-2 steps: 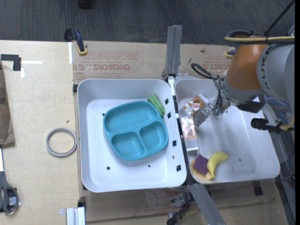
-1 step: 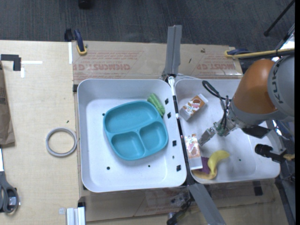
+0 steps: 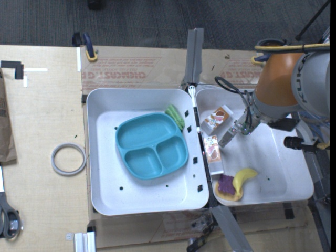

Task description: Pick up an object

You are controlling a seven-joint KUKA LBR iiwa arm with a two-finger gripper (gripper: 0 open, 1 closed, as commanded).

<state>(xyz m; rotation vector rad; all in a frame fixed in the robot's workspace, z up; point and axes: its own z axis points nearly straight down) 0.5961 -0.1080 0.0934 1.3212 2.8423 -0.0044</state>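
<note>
In the right bin [image 3: 281, 164] lie a red-and-white snack packet [image 3: 216, 118] near the back left, a second flat packet [image 3: 212, 149] against the left wall, a yellow banana [image 3: 243, 178] and a purple toy [image 3: 226, 184] at the front left corner. My gripper [image 3: 227, 137] hangs low in this bin, slanting down to the left. Its tip is just right of the flat packet and below the red-and-white packet. Nothing is visibly held. The grey arm with its orange band [image 3: 278, 77] comes in from the right.
The left bin [image 3: 105, 193] holds a blue divided plate [image 3: 152, 146] and a green leafy toy [image 3: 176, 117] at its back right. On the bench to the left lie a tape ring [image 3: 69, 158] and scissors [image 3: 8, 222].
</note>
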